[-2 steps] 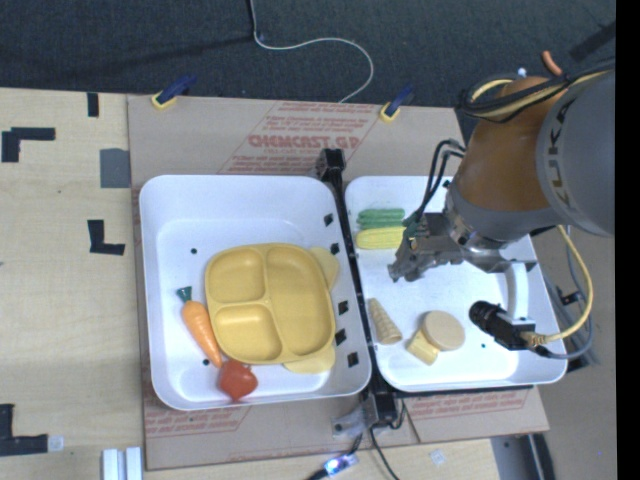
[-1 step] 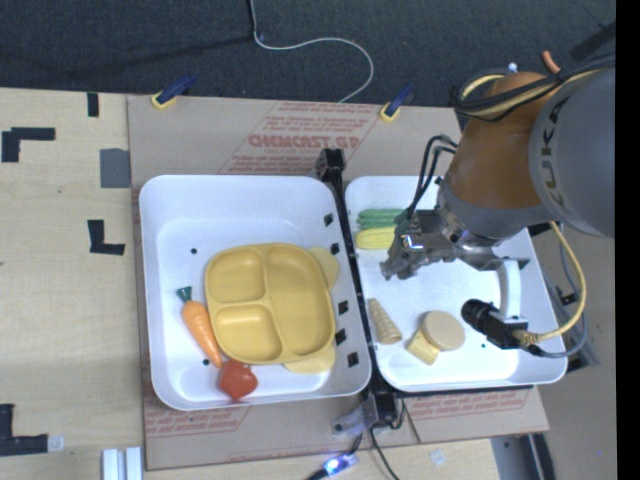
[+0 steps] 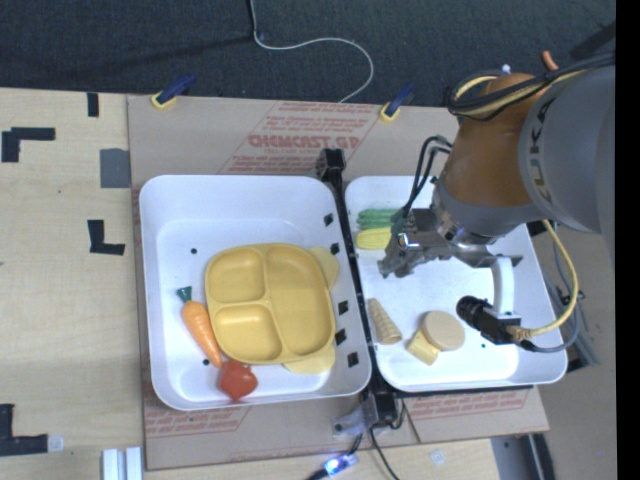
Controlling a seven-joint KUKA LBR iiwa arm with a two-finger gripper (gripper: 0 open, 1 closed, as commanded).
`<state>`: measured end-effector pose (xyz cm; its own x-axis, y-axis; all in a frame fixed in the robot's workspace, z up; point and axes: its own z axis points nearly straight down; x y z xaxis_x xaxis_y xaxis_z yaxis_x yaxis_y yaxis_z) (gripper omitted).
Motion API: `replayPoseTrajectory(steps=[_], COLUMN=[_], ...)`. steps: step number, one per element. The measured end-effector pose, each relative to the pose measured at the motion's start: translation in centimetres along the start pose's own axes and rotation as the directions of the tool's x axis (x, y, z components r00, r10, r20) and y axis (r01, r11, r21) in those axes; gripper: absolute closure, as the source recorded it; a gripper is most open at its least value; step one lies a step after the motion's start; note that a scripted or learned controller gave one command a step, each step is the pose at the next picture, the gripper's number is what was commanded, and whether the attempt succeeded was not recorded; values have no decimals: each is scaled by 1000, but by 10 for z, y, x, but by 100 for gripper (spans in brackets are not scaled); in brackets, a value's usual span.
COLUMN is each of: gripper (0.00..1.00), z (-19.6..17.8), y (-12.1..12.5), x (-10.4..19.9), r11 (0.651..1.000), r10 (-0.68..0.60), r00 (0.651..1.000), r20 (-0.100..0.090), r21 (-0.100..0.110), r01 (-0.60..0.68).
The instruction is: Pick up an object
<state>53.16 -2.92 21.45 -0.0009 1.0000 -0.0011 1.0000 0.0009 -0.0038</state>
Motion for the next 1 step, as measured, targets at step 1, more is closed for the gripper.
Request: replayPoseTrajectory(steps=[1], gripper=[100], z=[-17], y=[-6], x=[-10], r11=[1000], r10=[0], r00=[1000], r20=[-1], r21=[-3], r01=[0])
